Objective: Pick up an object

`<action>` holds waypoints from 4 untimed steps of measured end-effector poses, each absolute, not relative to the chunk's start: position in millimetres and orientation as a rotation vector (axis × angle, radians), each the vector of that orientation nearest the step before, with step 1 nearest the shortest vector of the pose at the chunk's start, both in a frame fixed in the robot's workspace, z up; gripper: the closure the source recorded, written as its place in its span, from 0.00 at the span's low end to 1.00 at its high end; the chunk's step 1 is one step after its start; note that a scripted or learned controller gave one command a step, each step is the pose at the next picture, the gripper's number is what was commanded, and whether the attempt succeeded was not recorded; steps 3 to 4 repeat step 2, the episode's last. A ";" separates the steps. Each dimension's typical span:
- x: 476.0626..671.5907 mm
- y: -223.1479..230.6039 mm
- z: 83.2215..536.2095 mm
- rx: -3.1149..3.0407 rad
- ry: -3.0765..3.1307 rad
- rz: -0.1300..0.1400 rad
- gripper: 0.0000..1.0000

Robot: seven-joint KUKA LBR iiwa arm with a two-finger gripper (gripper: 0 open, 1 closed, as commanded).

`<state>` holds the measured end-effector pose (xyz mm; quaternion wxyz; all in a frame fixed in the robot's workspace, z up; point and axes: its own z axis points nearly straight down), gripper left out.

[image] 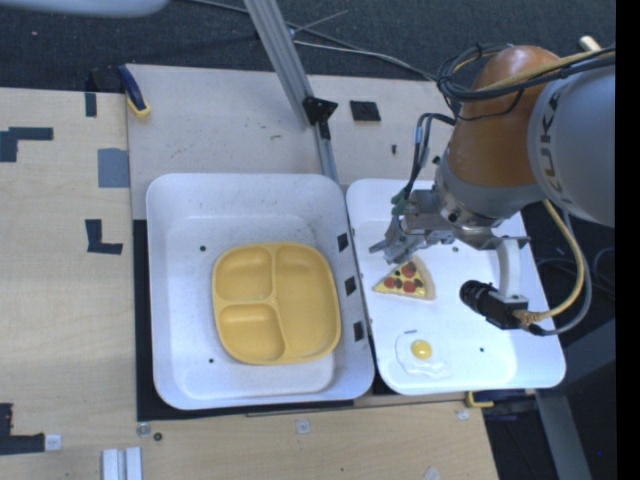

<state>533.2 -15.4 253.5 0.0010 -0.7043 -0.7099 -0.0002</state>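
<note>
Two toy foods are seen in the right bin: a pizza slice near the middle of the frame's right half, and a fried egg lower down, close to the bin's lower edge. The left bin carries a yellow divided plate, which lies flat and well apart from the arm.

The pizza slice is judged the likeliest target, since it lies nearest the tool. It is taken to be a light, stiff moulded plastic piece, thin and low against the bin floor, with a smooth and probably slippery skin. It is not thought fragile. Because so little height is offered, a hold would best be taken across the wedge's two slanted edges, near its wider crust end toward the lower part of the frame, with the fingers brought right down to the floor. A pinch near the narrow tip is judged likely to squirt the piece out sideways.

The gripper is seen just above and slightly to the left of the slice's tip in the frame, hanging under the grey and orange wrist. Whether its fingers stand apart or together cannot be told, as the dark metal parts overlap at this angle. Nothing is seen held. Whether the tool touches the slice's tip cannot be told either; the two appear very close.

The fried egg lies below the slice, clear of the tool, and is judged flatter and harder to grip.
</note>
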 end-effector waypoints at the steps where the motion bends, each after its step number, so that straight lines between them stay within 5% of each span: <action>1: 543.3 39.1 254.3 -2.212 -2.228 0.001 1.00; 2: 552.9 98.4 248.0 -2.214 -2.228 0.002 1.00; 4: 552.9 98.4 248.0 -2.214 -2.228 0.002 1.00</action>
